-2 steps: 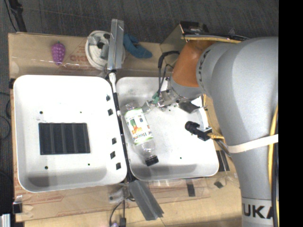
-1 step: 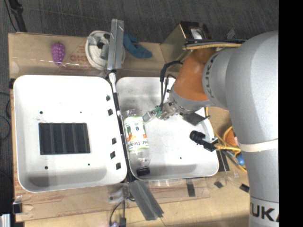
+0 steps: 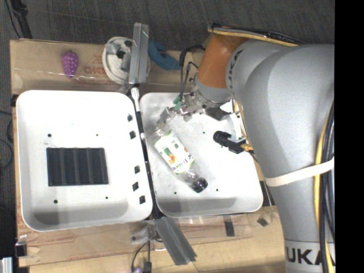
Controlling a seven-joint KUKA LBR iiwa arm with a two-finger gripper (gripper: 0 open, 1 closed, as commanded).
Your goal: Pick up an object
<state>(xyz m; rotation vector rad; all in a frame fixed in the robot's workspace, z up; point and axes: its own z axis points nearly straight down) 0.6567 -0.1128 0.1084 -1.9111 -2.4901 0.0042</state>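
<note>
1. Bottle [image 3: 177, 157] looks the likely pick. The end effector [image 3: 173, 110] hangs near its uncapped end, and I cannot tell whether it is released or clenched.
2. The bottle lies on its side in the right bin [image 3: 242, 195], black cap pointing away from the end effector, so a grasp across its width seems apt.
3. Well left of the bottle, a dark ribbed panel [image 3: 77, 166] lies flat.

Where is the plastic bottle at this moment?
In the camera view, the bottle lies slanted in the right bin, near its left wall, just below the claw.
</note>
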